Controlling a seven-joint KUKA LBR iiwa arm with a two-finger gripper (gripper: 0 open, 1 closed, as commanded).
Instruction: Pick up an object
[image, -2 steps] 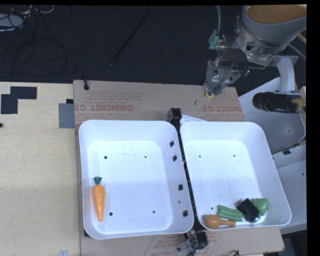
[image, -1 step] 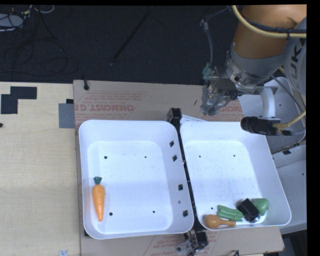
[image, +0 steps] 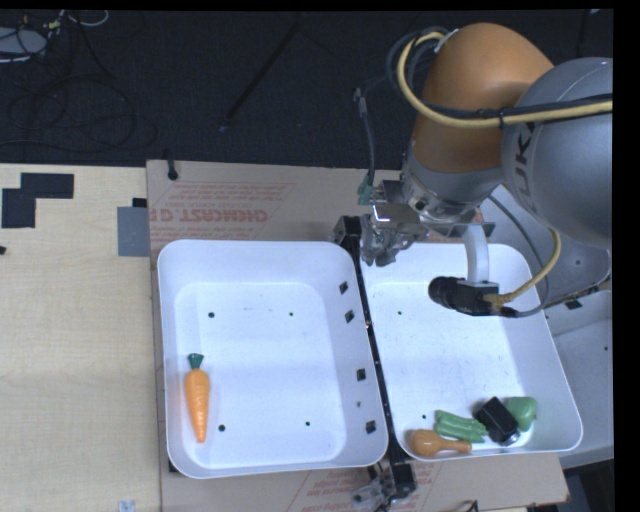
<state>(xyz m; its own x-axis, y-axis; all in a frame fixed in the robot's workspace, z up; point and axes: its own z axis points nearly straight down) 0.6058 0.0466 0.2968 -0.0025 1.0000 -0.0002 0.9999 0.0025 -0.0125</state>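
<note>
The carrot (image: 197, 403) lies alone near the front left corner of the left bin (image: 255, 262), green top pointing to the back edge. It looks like smooth, stiff toy plastic, probably light and a little slippery; its thicker upper half seems the best place to pinch across. In the right bin's (image: 545, 330) front right corner huddle a green pod (image: 460, 426), a black block (image: 496, 419) and a tan pear shape (image: 435, 443). The gripper (image: 382, 245) hangs over the back of the divide; whether it grips anything, I cannot tell.
</note>
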